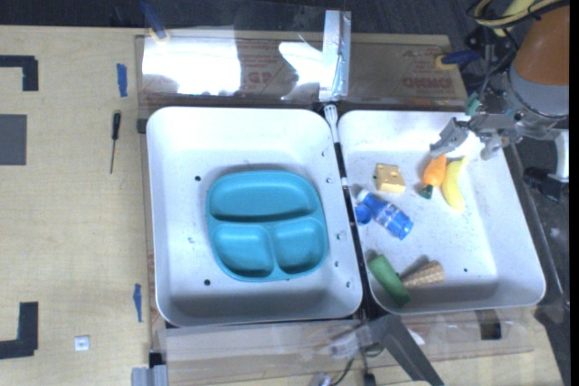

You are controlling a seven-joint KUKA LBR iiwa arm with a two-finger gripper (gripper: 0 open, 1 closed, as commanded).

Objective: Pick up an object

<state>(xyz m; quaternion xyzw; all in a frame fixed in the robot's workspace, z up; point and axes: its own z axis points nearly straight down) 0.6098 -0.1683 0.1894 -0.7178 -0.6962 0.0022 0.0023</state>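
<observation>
**Gripper poised over the fruit in the right bin**

The bench (72, 221), pale wood, spans the frame's left and bottom. Two shallow white plastic bins sit side by side at centre: the left bin (172, 149) holds a smooth turquoise divided tray (267, 223); the right bin (507, 249) holds the small objects. The arm (547, 59), grey with an orange band, enters at upper right. Its gripper (473, 136) hangs over the right bin's upper right part, fingers spread apart with nothing between them. The likeliest target, a yellow banana (452, 185), lies just below the fingertips, its long axis running roughly top to bottom, touching an orange carrot-like piece (433, 173) on its left. Further left lie a tan block (390, 178) and a crinkled blue bottle (384, 216); lower, a green cucumber-like piece (387, 277) and a ridged brown cone (422, 273).
</observation>
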